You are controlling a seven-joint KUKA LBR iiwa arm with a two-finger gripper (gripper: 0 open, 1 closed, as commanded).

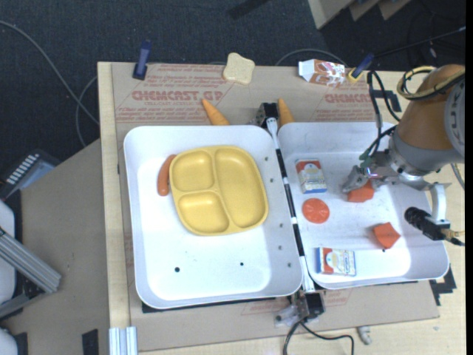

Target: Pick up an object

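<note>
Where the grey arm with its orange band (pixel 431 117) reaches in from the right of the camera view, its gripper (pixel 362 181) hangs low over the upper middle of the right bin (pixel 436 261), just above a small orange-red block (pixel 361 194). The metal fingers sit so close over that block that I cannot tell whether they are spread, closed, or gripping it (the block seems to rest on the bin floor, touching or nearly touching the fingertips).

The right bin is a shallow white tray with rounded corners and a smooth, glossy floor. On it lie a small red-and-white carton (pixel 312 177) near the upper left, a flat red disc (pixel 317 211) just below it, a chunky orange wedge (pixel 386 235) lower right, and a flat printed packet (pixel 336 261) near the bottom edge.

The left bin (pixel 148 272), of the same white plastic, bears a yellow divided plate (pixel 219 189) with three smooth compartments and rounded corners, tilted slightly. A red sausage-shaped toy (pixel 162 176) lies just beside the plate's left rim.

Both bins rest on a printed cardboard sheet (pixel 177 91). On it, above the bins, sit two orange carrot-like pieces (pixel 215 113), a beige slice of toy bread (pixel 239 68), a small milk-carton toy (pixel 322 72) and a blue clip (pixel 141 59).
</note>
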